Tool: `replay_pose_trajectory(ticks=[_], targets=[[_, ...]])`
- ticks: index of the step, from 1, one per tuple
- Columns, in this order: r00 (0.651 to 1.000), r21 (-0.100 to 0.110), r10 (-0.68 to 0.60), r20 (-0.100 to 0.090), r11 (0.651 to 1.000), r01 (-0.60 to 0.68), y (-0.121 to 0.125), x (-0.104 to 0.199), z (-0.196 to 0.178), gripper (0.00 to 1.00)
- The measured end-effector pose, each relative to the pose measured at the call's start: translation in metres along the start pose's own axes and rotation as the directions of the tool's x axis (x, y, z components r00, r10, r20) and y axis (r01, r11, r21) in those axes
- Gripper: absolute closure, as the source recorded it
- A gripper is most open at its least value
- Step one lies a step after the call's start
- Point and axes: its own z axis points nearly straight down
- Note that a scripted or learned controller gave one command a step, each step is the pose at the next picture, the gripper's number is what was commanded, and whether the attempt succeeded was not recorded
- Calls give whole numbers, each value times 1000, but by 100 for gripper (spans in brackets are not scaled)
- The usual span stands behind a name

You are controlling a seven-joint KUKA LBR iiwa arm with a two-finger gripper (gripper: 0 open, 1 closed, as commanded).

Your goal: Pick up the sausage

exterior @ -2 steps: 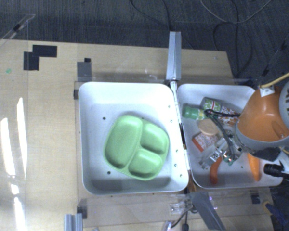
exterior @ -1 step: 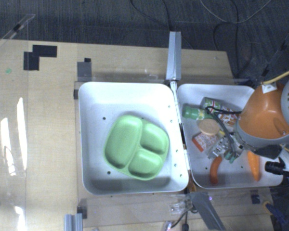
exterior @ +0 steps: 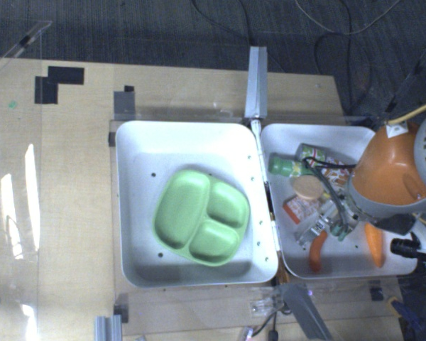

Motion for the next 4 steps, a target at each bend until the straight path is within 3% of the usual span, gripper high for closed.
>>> replay_pose_trajectory(ticks=[1,2,3,4], targets=[[1000,-6,1,6,1000,-1,3,-2,-11,100],[1000,-6,1,5,1000,-1,3,-2,-11,0],[968,4,-250,16,968,250,7,5,6,0],[969,0,-247,23,969,247,10,3,-5,100]])
